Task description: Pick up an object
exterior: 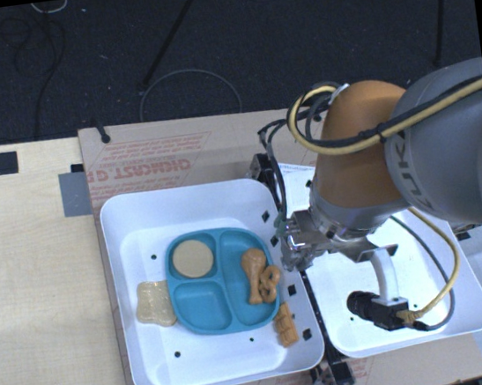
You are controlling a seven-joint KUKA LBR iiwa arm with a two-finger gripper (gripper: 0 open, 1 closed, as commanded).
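Note:
In the left bin (132, 238) lies a blue divided plate (209, 312). A round tan biscuit (192, 258) sits in its upper left compartment and a brown twisted pretzel piece (259, 275) in its right compartment. Off the plate's left edge, a pale beige piece (155, 302) rests on the bin floor. A small orange-brown piece (285, 325) lies by the plate's lower right corner. My gripper (290, 250) hangs over the wall between the two bins, just right of the pretzel piece, mostly hidden under the orange wrist.
The bulky grey arm and its yellow cables cover much of the right bin (453, 308). A black cylinder on a cable (375, 309) hangs over that bin's floor. Cardboard (174, 156) lies under both bins, with a wooden bench to the left.

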